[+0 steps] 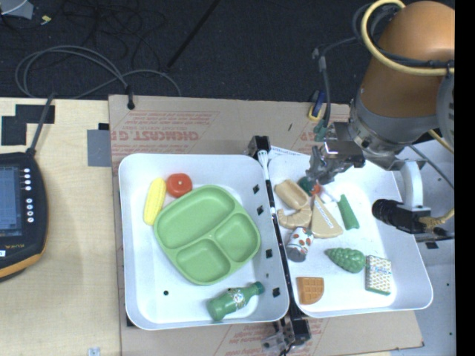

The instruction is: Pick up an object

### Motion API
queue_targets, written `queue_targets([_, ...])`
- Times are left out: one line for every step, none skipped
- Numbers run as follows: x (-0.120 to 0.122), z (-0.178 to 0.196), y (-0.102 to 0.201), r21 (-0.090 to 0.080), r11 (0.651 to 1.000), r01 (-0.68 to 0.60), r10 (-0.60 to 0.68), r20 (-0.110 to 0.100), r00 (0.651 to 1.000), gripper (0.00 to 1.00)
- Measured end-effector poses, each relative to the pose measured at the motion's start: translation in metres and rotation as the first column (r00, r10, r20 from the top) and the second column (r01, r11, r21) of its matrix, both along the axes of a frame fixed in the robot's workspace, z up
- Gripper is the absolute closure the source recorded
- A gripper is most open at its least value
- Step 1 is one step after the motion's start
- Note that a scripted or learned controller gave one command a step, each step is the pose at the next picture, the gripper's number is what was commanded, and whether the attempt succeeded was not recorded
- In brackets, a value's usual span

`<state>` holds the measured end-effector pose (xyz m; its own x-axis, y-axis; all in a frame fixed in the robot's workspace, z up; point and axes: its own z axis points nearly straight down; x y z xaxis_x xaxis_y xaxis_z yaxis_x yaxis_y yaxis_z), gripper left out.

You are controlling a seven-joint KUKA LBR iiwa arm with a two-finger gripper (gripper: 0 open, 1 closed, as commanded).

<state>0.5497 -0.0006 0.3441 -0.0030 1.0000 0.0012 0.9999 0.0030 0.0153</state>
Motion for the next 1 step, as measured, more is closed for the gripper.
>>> queue_targets([-0.0493,0.0873,0.0715,0.003,1.000,-0.006,0.006,-0.008,1.000,1.00])
